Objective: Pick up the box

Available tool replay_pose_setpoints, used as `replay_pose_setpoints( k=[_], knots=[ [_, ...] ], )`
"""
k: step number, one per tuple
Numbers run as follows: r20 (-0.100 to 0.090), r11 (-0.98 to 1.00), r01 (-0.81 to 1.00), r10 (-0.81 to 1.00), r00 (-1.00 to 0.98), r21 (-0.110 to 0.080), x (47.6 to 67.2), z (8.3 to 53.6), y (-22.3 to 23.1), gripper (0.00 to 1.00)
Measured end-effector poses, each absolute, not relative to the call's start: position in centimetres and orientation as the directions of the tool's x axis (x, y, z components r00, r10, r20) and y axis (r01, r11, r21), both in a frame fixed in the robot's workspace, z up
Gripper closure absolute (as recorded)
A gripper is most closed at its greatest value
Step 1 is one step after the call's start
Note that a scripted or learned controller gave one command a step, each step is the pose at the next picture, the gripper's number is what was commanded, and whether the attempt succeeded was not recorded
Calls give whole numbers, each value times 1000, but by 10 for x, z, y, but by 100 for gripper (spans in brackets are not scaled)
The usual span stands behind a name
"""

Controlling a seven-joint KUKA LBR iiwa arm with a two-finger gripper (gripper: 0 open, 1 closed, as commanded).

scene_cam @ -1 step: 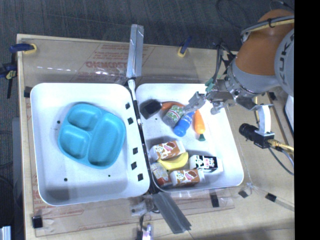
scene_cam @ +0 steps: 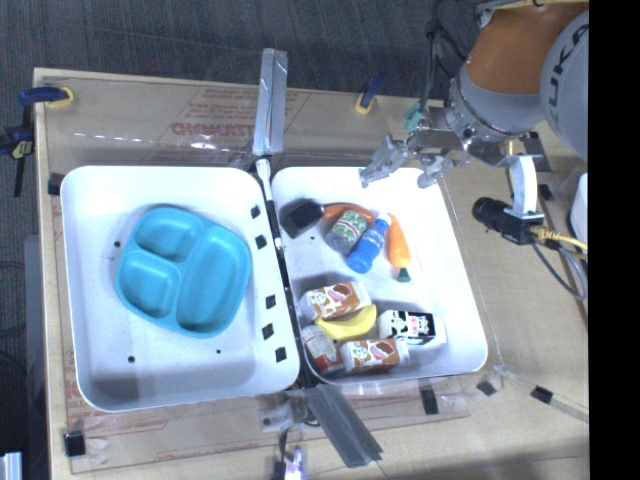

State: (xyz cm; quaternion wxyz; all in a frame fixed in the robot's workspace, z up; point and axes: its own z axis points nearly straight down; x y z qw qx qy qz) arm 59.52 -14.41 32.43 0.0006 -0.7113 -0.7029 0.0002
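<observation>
Nothing picked up yet. Gripper (scene_cam: 402, 163) open and holding nothing, hovering above the right bin's (scene_cam: 455, 268) rim at twelve o'clock. Box (scene_cam: 411, 325) with the cow print lying at five o'clock in that bin, just beside the banana (scene_cam: 350, 322). Still to do: descend, grasp, lift.

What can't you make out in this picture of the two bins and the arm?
- Arm: its upper part is cut off by the top edge of the camera view.
- Box labels: print on the cow-pattern box and the carton is too small to read.
- Packet and carton: partly hidden beneath the banana.
- Gripper: too blurred to tell its state.
</observation>
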Motion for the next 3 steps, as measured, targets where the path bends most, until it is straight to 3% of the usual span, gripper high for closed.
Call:
replay_pose_setpoints(
  k=[1, 2, 3],
  knots=[
    [-1, -141, 990, 990, 141, -6, 613, 221, -91, 0],
    [-1, -154, 988, 988, 154, -7, 599, 229, -109, 0],
    [0, -150, 989, 989, 150, -10, 600, 238, -108, 100]
  ],
)
